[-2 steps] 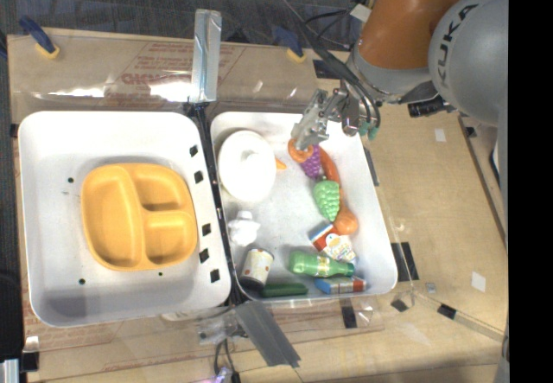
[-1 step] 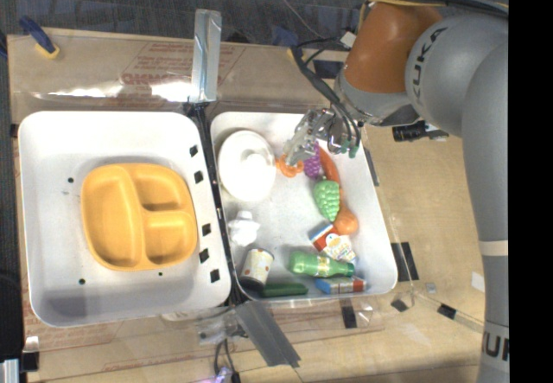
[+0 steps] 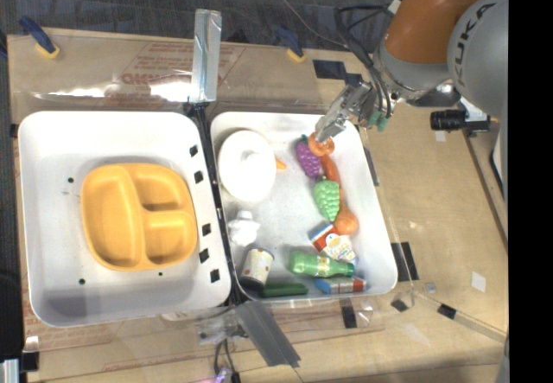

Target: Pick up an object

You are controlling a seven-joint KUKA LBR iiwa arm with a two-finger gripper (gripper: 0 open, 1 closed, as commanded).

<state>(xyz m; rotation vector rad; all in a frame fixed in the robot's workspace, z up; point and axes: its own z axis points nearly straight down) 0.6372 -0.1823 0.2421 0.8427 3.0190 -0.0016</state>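
Yellow tray [image 3: 138, 217] in left bin [image 3: 34, 200]; toys in right bin [image 3: 380, 226]; hand [image 3: 327, 136] state unclear.

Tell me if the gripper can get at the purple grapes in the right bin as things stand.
Probably yes. The gripper hangs right over the upper end of the purple grapes, with nothing lying on top of them; an orange carrot lies close alongside and could crowd the grasp.
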